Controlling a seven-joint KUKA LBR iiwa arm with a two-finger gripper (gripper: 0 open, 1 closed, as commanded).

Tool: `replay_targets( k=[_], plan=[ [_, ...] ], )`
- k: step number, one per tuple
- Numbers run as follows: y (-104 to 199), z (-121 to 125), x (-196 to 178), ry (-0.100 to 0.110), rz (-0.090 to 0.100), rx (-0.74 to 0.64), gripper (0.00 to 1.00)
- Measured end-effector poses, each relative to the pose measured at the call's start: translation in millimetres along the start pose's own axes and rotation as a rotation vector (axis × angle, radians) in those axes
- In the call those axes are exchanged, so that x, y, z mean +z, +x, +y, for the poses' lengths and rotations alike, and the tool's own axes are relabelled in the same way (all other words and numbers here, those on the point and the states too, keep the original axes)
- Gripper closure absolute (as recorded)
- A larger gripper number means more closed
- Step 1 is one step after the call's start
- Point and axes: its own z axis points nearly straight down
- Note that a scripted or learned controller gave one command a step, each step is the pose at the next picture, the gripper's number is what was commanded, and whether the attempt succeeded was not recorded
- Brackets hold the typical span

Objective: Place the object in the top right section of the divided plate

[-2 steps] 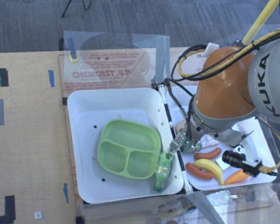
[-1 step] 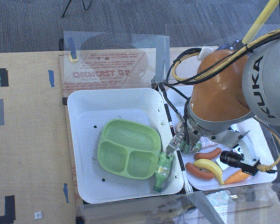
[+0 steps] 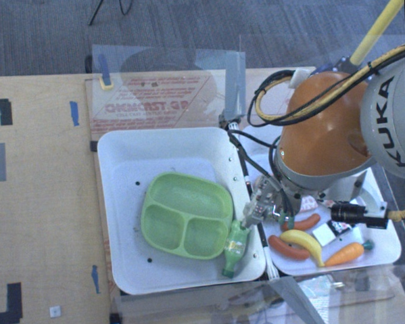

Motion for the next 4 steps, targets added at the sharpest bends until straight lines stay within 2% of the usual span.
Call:
replay_targets(
  k=[1,2,3,4],
  plan=[
    [-12.6,-8.8,-2.5,-0.002,-0.004,-0.051,1.0],
    [-28.8,5.0,4.9,-0.002,-0.005,-0.124,1.0],
    [-46.5,-0.6,-0.6,-0.002,-0.006,-0.264,1.0],
    [-140.0,-17.7,-121.5,-0.002,-0.009,-0.459,1.0]
  ],
)
